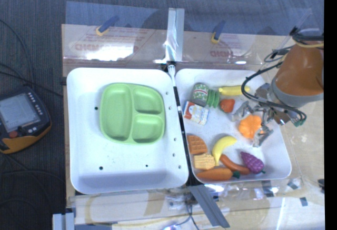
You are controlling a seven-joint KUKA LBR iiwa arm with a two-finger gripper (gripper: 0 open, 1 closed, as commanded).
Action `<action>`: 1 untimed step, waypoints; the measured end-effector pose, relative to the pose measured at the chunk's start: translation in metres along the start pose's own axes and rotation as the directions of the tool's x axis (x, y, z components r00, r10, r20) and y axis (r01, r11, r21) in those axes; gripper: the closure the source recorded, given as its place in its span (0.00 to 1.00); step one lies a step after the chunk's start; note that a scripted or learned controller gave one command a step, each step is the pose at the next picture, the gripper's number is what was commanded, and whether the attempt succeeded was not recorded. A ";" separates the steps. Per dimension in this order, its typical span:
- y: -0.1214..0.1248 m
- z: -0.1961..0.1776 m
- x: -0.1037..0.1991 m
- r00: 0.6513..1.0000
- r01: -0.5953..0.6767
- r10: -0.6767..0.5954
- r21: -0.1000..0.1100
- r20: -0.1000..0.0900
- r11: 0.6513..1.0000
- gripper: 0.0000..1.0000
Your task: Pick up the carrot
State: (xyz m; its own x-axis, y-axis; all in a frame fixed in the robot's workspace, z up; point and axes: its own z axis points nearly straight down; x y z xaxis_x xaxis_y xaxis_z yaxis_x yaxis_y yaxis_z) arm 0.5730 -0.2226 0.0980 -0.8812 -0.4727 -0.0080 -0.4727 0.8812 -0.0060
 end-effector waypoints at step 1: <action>0.036 0.007 -0.008 0.993 -0.120 0.120 0.004 0.003 0.993 0.00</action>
State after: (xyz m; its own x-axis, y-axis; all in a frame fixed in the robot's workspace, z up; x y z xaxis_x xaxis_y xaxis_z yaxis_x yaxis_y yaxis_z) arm 0.5633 -0.1865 0.0908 -0.9316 -0.3633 -0.0113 -0.3632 0.9316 -0.0093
